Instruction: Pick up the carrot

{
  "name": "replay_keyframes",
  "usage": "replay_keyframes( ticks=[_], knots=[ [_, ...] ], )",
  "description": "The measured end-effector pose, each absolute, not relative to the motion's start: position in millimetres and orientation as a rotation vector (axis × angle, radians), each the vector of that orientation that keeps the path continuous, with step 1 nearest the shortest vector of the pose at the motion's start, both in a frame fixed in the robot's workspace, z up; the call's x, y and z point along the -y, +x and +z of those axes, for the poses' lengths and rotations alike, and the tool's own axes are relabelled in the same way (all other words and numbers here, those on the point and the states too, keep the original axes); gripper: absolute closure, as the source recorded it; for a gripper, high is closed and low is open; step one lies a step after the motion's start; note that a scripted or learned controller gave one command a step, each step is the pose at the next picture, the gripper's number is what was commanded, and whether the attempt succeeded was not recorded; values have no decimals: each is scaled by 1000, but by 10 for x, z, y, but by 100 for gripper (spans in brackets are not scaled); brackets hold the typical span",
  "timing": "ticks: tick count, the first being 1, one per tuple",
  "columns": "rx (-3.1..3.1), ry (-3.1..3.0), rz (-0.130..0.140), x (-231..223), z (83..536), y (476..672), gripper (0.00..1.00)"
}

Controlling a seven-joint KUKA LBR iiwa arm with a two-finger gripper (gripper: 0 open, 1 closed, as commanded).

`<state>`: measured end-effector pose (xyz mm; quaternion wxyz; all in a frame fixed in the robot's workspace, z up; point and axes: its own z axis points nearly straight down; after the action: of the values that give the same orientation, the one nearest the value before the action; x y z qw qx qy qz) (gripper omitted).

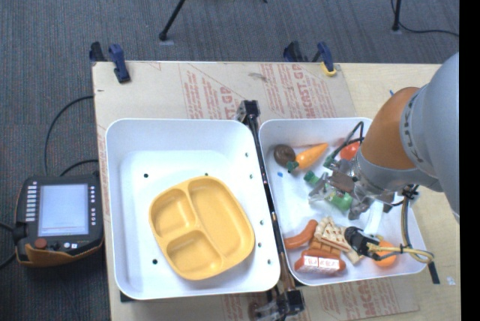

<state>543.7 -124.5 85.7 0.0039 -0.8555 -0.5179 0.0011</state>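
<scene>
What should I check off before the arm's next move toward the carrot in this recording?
1. Carrot visible, unobstructed from above: ok.
2. Carrot lies in the right bin, near its far-left corner: ok.
3. Tool positioned over the carrot: not ok; it sits nearer the bin's middle.
4. Tool free of any object: cannot tell.
5. Neighbours clear of carrot: not ok; a brown round item touches its thick end.
6. Yellow tray in the left bin, away from the path: ok.

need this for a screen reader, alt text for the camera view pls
A grey robot arm with an orange band reaches from the right into the right white bin, its gripper low among toy foods just right of an orange carrot. The left bin holds a yellow divided plate.
</scene>
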Motion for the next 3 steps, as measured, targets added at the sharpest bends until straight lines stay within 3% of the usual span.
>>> replay_keyframes(
  ticks=[1,2,3],
  knots=[
    [1176,-2907,8,1073,865,6307,0],
    [1053,-2928,2,1817,869,5796,0],
    [927,-2989,13,745,847,6215,0]
  ],
)
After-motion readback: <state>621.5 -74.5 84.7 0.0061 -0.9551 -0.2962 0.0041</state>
